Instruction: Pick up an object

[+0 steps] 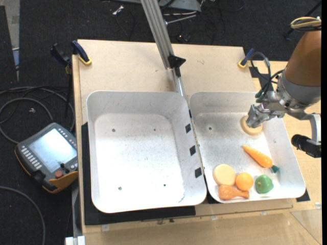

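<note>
A wooden bench (133, 70) stands on a dark floor with loose cables, and a teach pendant (47, 157) lies at the lower left of the frame. On the bench are two shallow white bins side by side: the left bin (102, 137) and the right bin (286, 152). In the right bin, toward its upper part, a pale round disc (252, 130) lies flat, and the gripper (255, 117) stands directly over it, very near or touching; how the hand is set I cannot tell, because its body hides the tips. Lower in the same bin lie a carrot (258, 156), a pale yellow round piece (224, 174), an orange ball (244, 180), a green ball (264, 184) and an orange drumstick-like piece (232, 192), close together. I judge the disc to be the target. To do this step well, the tool should be centred on the disc, go down to the bin floor, and close on its rim before lifting, because so flat a piece slips out easily.
</note>
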Controlling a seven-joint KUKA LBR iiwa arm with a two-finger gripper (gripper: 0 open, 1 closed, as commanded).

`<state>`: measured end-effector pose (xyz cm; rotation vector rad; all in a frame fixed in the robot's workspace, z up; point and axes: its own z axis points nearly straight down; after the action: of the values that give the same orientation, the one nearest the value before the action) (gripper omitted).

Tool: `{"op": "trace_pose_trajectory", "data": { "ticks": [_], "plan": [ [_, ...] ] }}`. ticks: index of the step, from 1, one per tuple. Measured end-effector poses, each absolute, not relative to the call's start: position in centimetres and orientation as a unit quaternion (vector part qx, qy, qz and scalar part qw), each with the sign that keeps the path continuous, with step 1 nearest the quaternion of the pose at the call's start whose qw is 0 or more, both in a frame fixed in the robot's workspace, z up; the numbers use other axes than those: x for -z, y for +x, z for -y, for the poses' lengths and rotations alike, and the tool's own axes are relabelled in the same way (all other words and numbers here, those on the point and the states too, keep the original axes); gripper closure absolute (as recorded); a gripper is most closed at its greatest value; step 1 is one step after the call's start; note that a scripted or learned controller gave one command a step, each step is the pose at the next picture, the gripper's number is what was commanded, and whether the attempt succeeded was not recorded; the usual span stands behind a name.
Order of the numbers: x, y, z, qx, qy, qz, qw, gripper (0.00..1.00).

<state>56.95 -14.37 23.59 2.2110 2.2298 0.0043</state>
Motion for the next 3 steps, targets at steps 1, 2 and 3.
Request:
{"op": "trace_pose_trajectory", "data": {
  "ticks": [1,2,3],
  "plan": [
    [-24.5,58.1,9.3,-0.0014,0.704,-0.710,0.000,1.00],
    [-23.3,59.1,4.2,-0.0001,0.704,-0.710,-0.001,1.00],
    [-22.5,59.4,-1.7,-0.0002,0.704,-0.710,-0.001,1.00]
  ]
}}
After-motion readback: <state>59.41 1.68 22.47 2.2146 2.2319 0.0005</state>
